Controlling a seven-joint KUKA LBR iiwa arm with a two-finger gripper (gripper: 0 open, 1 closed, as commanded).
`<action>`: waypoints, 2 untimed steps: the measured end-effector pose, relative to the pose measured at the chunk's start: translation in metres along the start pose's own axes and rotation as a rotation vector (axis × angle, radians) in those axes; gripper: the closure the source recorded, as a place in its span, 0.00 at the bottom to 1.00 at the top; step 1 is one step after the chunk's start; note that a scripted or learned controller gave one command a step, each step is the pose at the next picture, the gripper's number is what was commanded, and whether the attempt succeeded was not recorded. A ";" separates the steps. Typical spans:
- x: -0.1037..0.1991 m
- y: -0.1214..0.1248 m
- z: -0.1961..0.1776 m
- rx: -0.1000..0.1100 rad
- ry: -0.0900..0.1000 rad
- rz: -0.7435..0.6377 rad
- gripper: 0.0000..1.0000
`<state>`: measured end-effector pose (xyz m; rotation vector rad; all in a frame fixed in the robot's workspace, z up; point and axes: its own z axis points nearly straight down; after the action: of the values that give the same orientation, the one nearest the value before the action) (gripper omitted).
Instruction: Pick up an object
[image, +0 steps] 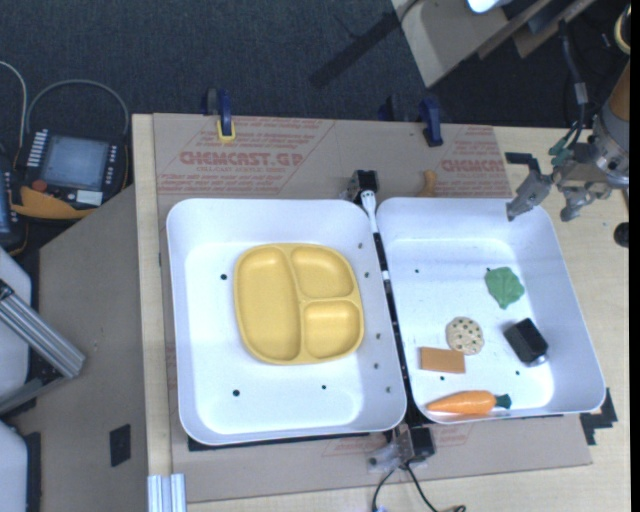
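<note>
The end effector hangs released above the right bin's far edge; the carrot looks light, rigid, best pinched mid-body.

Bright, even overhead light washes the two white bins nearly to glare, leaving only soft, short shadows under their rims (faint ones). Focus is slightly soft throughout, and the dark floor stays dim.
</note>
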<state>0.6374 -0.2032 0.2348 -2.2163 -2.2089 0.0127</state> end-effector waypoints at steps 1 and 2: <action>0.001 0.003 -0.009 -0.015 -0.003 -0.004 0.00; 0.006 0.009 0.036 -0.010 -0.002 -0.005 0.00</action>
<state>0.6454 -0.1976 0.1989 -2.2172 -2.2205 0.0038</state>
